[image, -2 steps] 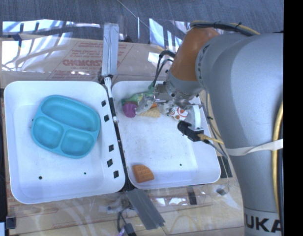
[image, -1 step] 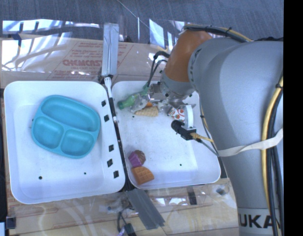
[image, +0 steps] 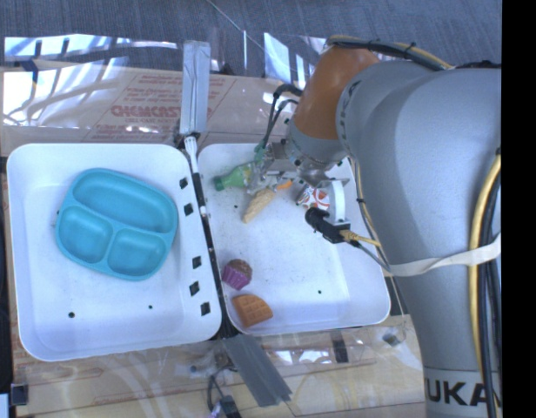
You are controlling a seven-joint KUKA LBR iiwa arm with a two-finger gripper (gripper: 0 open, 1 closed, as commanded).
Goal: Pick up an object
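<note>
My gripper [image: 272,175] is low over the back of the right bin [image: 285,299], under the grey arm with its orange band. Right by its tip lie a green bottle-shaped toy [image: 232,178] to the left and a pale yellow banana-like piece [image: 257,204] just in front. A small red-and-white object [image: 318,198] rests to the right of the tip, partly under the arm. A purple cupcake-like toy [image: 237,273] and an orange-brown bread-like piece [image: 251,309] sit near the bin's front left corner.
The left bin [image: 42,320] holds a blue divided plate [image: 117,224]. A divider with black clips [image: 198,233] runs between the bins. Cardboard [image: 137,103] lies behind the bins. A black cable connector [image: 324,226] hangs off the arm over the right bin.
</note>
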